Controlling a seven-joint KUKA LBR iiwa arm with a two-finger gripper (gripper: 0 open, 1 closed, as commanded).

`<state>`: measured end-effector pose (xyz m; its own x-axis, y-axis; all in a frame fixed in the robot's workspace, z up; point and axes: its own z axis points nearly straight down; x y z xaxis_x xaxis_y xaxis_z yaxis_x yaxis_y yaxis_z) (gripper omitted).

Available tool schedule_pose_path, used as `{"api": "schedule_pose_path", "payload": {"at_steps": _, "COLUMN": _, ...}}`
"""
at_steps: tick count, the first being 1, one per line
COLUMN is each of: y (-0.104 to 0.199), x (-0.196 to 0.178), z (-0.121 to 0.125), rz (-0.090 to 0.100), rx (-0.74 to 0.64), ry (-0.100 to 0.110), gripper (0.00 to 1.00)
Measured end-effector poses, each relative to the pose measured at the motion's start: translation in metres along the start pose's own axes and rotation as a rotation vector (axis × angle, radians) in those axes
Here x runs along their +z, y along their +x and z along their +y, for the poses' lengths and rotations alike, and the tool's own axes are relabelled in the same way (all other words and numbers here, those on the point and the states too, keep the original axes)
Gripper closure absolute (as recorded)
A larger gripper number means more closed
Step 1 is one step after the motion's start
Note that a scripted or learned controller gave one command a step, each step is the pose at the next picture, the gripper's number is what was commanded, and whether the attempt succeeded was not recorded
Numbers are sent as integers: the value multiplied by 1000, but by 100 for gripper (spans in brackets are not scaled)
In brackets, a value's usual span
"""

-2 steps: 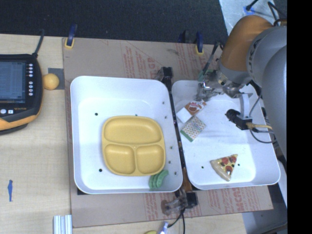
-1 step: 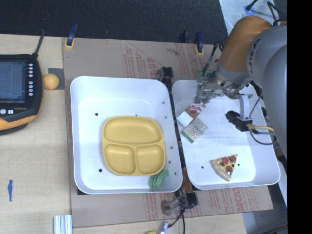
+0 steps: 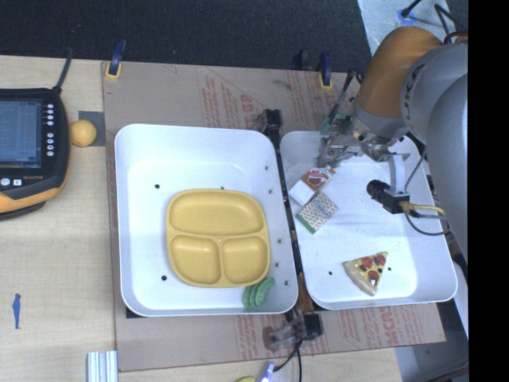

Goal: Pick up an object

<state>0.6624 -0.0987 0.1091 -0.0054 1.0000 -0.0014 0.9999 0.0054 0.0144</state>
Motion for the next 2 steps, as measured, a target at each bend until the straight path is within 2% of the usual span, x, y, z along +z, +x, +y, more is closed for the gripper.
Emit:
{"api": "schedule_pose_path", "payload": {"at_steps": 1, "y": 5, "x": -12, "z": -4, "rz": 0, "rx": 3, "ry": 10, "gripper": 0}}
{"api": "schedule_pose_path", "payload": {"at_steps": 2, "y": -4, "x": -24, "z": -6, "rz": 2, "rx": 3, "ry": 15, "gripper": 0}}
